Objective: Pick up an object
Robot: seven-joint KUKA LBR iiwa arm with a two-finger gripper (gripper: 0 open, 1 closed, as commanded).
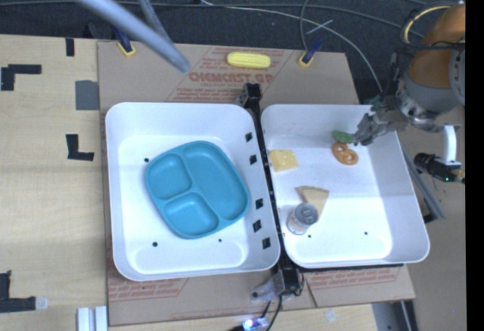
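**Gripper low over right bin, near pretzel**

Bench seen from above at a slant. Two shallow white bins side by side on a cardboard sheet [219, 80] printed with red lettering.

Left bin [121, 171]: holds a blue divided plate [197, 187], three compartments, lying flat and turned at an angle, roughly mid-bin.

Right bin [393, 201]: four small things.
- Orange-brown pretzel-shaped piece [345, 153], upper middle of the bin floor.
- Small green item [341, 137] just above the pretzel, partly hidden by the gripper tip; kind not clear.
- Pale yellow square piece [283, 161], near the bin's left wall.
- Tan wedge [313, 198], below the square piece, touching or just beside a small clear, round-topped object [302, 218] at the lower left of the bin.

Arm: comes in from the right, grey with the orange band showing at upper right. Gripper [366, 131] is down inside the right bin's upper right area, its tip pointing left toward the green item and the pretzel. Tip lies just beside both; contact cannot be judged. Whether it is apart or together cannot be made out at this angle, and nothing can be seen clamped in it.

Off the bins: a yellow banana-like object [248, 60] lies on the cardboard above them. Blue-and-yellow clamps [309, 54] sit on the cardboard's top edge.
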